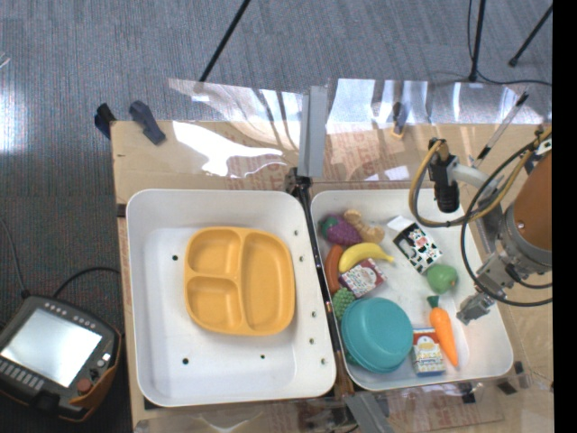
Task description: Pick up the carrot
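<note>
Camera view: wooden bench (225, 156) on grey carpet (108, 34).

The carrot (443, 334) just left of the gripper (475, 308) is orange with a green top. Further left sit a teal bowl (377, 334), a yellow banana (363, 254) and a black-and-white patterned carton (416, 245).

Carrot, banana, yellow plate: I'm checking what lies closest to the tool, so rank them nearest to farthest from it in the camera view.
1. Carrot, just left of the tool in the right bin.
2. Banana, mid right bin, farther left.
3. Yellow plate, over in the left bin.
</note>
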